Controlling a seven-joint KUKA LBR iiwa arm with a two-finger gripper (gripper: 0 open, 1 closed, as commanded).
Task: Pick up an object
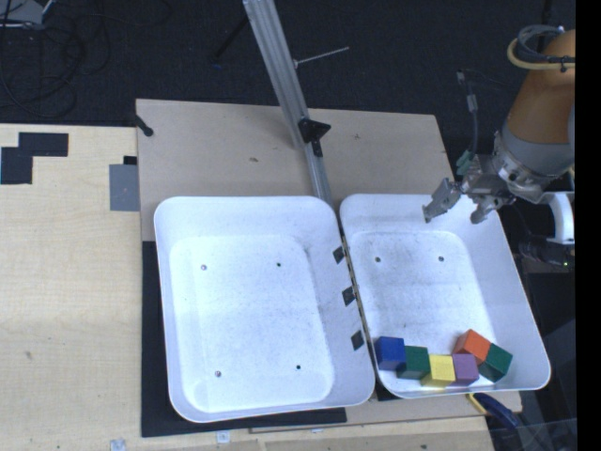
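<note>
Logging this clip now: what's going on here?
The arm's gripper hangs open above the far rim of the right bin, holding nothing. The blocks, blue, yellow, purple, orange and two green, sit clustered at that bin's near edge, untouched. No pick has happened yet.

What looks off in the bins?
Nothing spilled or damaged. The blocks are all bunched against the right bin's near wall, some touching, the orange one tilted. The pincer hangs open over that bin's far rim, well away from them.
</note>
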